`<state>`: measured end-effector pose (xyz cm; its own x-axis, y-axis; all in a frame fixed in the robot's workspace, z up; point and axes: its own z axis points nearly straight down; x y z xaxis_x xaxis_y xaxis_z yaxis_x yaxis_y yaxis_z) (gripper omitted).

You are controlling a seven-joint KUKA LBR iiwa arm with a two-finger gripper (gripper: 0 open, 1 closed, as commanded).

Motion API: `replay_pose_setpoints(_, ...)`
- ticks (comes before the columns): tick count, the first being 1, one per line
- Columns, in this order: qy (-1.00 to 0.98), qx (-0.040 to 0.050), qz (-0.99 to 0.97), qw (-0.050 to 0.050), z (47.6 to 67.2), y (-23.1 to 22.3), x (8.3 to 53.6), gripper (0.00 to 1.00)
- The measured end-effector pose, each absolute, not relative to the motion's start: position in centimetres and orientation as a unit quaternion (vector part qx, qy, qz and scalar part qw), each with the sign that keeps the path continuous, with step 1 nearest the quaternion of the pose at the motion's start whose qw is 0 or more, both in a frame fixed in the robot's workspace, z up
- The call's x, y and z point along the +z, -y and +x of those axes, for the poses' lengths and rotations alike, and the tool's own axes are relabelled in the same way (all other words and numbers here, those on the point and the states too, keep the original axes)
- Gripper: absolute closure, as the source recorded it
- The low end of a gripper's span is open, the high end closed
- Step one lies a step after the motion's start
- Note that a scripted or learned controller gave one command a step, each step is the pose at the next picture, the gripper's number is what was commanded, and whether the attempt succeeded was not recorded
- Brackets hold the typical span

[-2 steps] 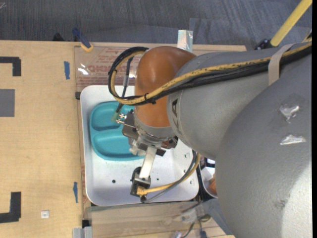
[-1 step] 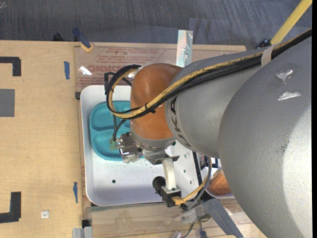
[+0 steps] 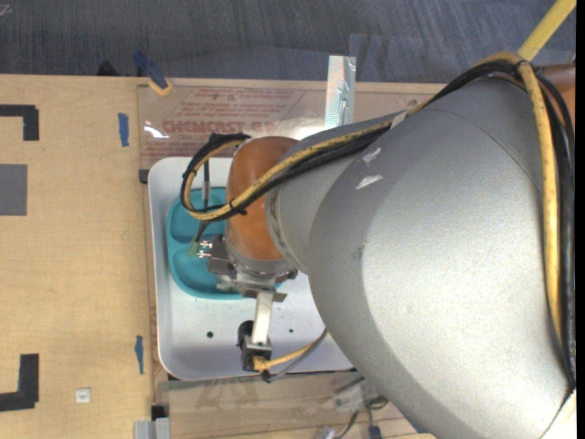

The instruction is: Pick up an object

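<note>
One teal obj (image 3: 186,256) in white bin (image 3: 169,332), partly under arm (image 3: 430,245); gripper fingers hidden, can't tell state.

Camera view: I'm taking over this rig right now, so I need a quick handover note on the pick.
Hand: low inside the white bin, under the arm's wrist; its grip state cannot be judged from here.
Teal object: lies in the bin along its left side, partly hidden by the wrist, right beside the hand.
Done: the arm is in the bin at the object.
Left: a confirmed grasp and a lift; nothing is visibly held.
</note>
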<state>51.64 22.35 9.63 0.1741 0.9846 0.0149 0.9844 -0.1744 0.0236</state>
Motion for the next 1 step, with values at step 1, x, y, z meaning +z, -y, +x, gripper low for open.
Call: replay_pose_setpoints(1, -0.530, 0.0082, 0.848, -0.002, 52.73, -22.95, 9.56, 1.00)
